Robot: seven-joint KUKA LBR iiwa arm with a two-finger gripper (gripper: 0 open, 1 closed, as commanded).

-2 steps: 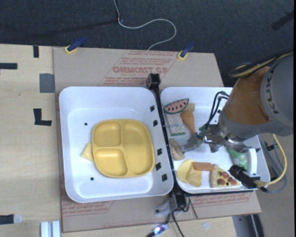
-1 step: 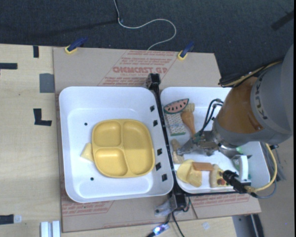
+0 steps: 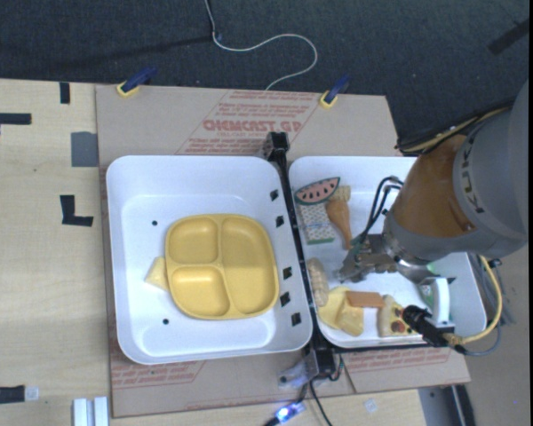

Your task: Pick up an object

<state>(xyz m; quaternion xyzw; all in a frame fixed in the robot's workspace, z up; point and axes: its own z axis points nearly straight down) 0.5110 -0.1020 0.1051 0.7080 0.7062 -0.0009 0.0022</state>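
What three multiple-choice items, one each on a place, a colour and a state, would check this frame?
1. Where does the watermelon slice toy lie?
A. in the left bin
B. at the far end of the right bin
C. on the cardboard

2. What colour is the divided plate?
A. yellow
B. blue
C. red

3. How does the divided plate lie?
A. upside down on the bench
B. leaning against the arm
C. flat in the left bin, compartments facing up

Answers: 1 B, the slice sits near the top wall of the right bin. 2 A, its whole surface is yellow. 3 C, its three compartments show from above, away from the gripper.
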